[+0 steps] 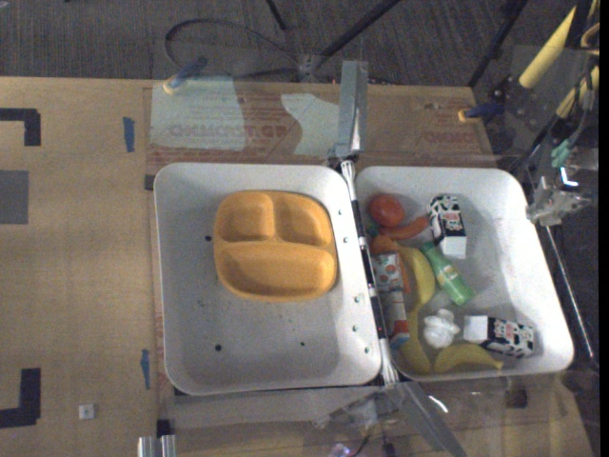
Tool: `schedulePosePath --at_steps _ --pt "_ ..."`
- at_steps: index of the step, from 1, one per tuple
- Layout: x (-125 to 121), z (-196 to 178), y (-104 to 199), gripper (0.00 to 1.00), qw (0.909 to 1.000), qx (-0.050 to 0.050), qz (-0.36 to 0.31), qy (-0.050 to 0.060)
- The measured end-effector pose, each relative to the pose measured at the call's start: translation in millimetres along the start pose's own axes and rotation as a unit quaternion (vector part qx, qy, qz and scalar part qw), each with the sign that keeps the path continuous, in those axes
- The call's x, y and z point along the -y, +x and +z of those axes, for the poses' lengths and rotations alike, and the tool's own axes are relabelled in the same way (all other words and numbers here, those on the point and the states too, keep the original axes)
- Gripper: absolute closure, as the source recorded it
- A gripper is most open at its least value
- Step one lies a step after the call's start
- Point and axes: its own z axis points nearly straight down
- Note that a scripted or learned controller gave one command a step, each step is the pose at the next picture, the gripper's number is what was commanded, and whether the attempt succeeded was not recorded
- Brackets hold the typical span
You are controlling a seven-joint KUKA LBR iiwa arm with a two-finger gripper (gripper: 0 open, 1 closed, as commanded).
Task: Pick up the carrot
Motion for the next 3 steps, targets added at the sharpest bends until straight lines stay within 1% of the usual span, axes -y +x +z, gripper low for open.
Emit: schedulePosePath --at_steps 1,2,3 --pt "-22.2 -4.2 -7.9 1.0 0.995 0.0 0.099 0.0" --pt "-49.7 -1.9 -5.1 1.0 0.9702 0.0 0.242 0.001" --pt "-49.0 -21.9 53.2 1.0 0.9064 0.0 0.422 0.001"
